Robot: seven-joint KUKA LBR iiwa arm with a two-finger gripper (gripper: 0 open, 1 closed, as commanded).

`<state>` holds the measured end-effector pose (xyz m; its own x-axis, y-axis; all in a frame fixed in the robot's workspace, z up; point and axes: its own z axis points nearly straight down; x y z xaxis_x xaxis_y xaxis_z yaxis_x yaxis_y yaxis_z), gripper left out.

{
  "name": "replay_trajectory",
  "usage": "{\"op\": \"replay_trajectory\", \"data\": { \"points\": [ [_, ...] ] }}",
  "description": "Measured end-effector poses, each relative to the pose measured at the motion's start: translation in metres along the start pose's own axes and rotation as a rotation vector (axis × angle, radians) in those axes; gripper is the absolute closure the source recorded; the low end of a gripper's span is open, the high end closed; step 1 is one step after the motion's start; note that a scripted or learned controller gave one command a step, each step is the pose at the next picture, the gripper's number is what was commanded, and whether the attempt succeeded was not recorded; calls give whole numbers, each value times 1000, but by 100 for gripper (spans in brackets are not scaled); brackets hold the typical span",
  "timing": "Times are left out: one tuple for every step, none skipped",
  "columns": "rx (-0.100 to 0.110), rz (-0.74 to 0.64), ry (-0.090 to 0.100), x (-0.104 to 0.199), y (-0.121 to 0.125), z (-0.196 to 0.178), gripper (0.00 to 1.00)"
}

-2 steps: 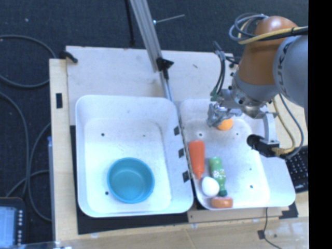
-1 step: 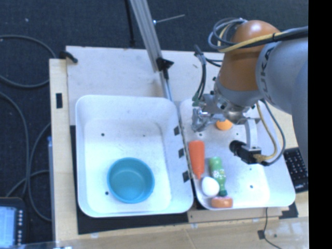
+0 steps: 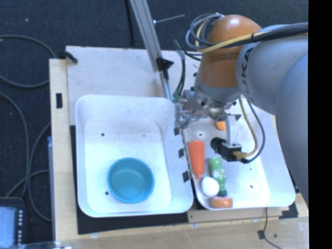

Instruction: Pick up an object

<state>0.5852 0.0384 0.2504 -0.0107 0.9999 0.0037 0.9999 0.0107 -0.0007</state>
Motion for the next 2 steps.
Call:
{"op": "replay_trajectory", "data": {
  "points": [
    [5, 2, -3, 44, -8, 12, 100],
    [4, 6, -2, 41, -8, 11, 0]
  ]
}}
